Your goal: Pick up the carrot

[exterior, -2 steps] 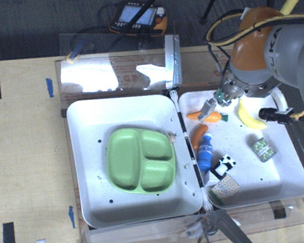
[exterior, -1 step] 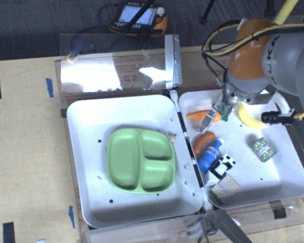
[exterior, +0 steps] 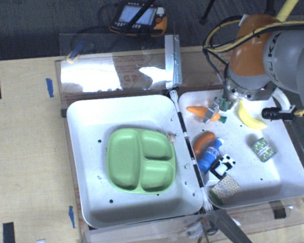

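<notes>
The carrot (exterior: 197, 110), small and orange, lies near the back left corner of the right bin (exterior: 291, 182), its point towards the divider. My gripper (exterior: 217, 112) is down at the carrot's right end and touches or overlaps it. The grey arm with its orange band (exterior: 252, 50) comes in from the upper right above it. The gripper body hides the carrot's right end.
A banana (exterior: 249, 117) lies just right of the gripper. An orange item (exterior: 204, 140), a blue bottle (exterior: 209, 156), a black-and-white toy (exterior: 224, 165) and two packets (exterior: 263, 149) (exterior: 226, 187) share the right bin. A green divided plate (exterior: 140, 159) sits in the left bin.
</notes>
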Robot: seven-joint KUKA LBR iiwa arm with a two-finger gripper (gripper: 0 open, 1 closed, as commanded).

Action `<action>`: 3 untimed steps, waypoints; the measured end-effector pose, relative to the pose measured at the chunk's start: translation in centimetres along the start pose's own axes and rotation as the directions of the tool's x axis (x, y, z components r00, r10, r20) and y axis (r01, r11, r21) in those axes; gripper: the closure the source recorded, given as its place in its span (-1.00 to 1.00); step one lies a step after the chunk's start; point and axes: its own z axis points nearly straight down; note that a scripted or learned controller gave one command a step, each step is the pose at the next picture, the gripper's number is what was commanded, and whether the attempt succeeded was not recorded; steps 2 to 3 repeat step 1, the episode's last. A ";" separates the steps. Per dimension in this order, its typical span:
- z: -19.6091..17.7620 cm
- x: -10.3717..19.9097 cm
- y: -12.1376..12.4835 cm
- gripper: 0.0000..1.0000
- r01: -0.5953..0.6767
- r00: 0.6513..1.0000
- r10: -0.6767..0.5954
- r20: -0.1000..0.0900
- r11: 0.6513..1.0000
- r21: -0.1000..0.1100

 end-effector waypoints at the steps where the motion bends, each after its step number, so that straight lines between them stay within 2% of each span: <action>1: -9.2 -3.0 -3.9 1.00 -0.207 0.978 0.207 -0.002 0.978 -0.003; 3: -9.2 -3.0 -3.9 1.00 -0.207 0.978 0.207 -0.002 0.978 -0.003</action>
